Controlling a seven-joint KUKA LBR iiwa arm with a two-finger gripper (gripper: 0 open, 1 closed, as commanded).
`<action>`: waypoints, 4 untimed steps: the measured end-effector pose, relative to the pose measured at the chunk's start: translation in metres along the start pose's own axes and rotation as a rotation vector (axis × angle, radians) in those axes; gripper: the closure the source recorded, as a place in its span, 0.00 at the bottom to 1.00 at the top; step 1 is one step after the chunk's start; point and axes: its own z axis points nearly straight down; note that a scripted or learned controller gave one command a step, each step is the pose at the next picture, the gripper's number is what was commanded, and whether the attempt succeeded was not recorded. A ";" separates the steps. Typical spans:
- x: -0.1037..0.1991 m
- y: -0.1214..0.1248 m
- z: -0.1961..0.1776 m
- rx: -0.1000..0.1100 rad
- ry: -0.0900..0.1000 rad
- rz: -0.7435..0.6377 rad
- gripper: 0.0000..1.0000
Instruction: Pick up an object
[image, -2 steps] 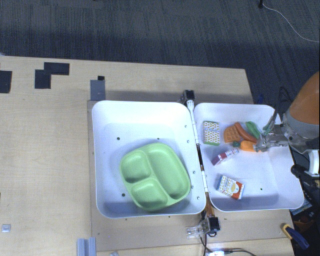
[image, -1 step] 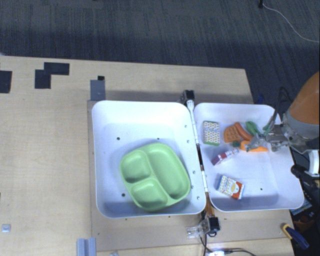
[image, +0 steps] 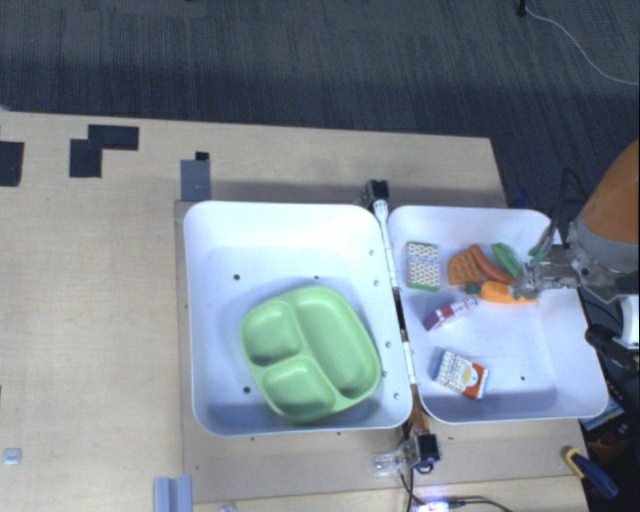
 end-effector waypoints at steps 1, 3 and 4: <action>0.000 0.000 0.000 0.000 0.000 0.000 0.00; 0.031 0.028 0.033 0.013 0.001 0.006 1.00; 0.054 -0.015 -0.040 0.022 0.003 0.011 1.00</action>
